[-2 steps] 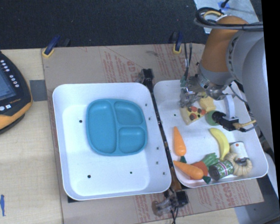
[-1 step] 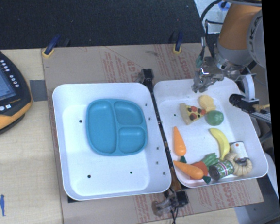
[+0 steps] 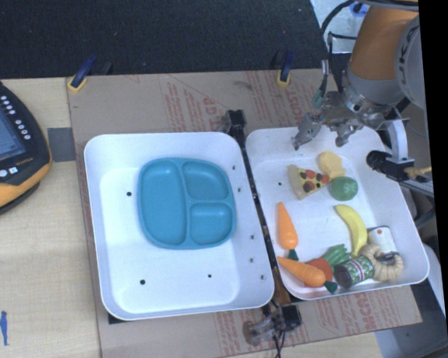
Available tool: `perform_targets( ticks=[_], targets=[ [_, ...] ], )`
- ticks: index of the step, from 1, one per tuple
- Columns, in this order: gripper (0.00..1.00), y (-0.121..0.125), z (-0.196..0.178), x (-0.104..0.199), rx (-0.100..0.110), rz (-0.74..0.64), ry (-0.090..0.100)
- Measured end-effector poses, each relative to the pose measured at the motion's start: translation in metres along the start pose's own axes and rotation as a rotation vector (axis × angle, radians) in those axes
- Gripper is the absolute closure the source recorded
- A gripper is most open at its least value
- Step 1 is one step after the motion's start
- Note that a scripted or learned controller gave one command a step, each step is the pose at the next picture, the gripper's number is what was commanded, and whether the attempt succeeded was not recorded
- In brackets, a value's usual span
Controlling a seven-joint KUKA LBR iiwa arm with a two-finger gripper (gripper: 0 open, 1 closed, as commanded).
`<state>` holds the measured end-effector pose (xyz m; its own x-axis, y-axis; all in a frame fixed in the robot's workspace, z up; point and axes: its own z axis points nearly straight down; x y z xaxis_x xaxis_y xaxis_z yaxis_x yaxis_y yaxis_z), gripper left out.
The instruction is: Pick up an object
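- Two white bins are set side by side on the bench: the left bin point(image 3: 111, 223) carries a blue divided plate point(image 3: 185, 202), and the right bin point(image 3: 272, 150) carries the toy food from which one object is to be picked.
- The gripper point(image 3: 327, 132) is seen above the far edge of the right bin with its fingers spread apart and nothing between them.
- Closest to it lie a pizza slice point(image 3: 308, 180), a pale yellow piece point(image 3: 331, 162) and a green round piece point(image 3: 343, 188), the three almost touching one another.
- An upright carrot point(image 3: 286, 225) lies alone near the bin's left wall, and a banana point(image 3: 353, 226) lies apart toward the right.
- At the near edge a second carrot point(image 3: 301, 271), a green vegetable point(image 3: 336, 254), a small bottle point(image 3: 355, 271) and a ring-shaped piece point(image 3: 386, 264) are crowded together.
- The step in hand is judged to be the choice of a target and the descent onto it.
- A lone piece such as the upright carrot would probably be grasped most cleanly, with the fingers set across its narrow width.
- In the crowded groups a neighbour could be struck or pinched along with the target, so a centred, vertical descent is advised.
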<state>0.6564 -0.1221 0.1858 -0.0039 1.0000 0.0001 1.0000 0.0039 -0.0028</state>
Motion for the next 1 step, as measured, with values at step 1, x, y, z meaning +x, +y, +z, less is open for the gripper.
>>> perform_targets(
  ticks=[1],
  targets=[
    [0.00, -0.0367, 0.0952, -0.0199, 0.003, 0.000, 0.000]
  ],
)
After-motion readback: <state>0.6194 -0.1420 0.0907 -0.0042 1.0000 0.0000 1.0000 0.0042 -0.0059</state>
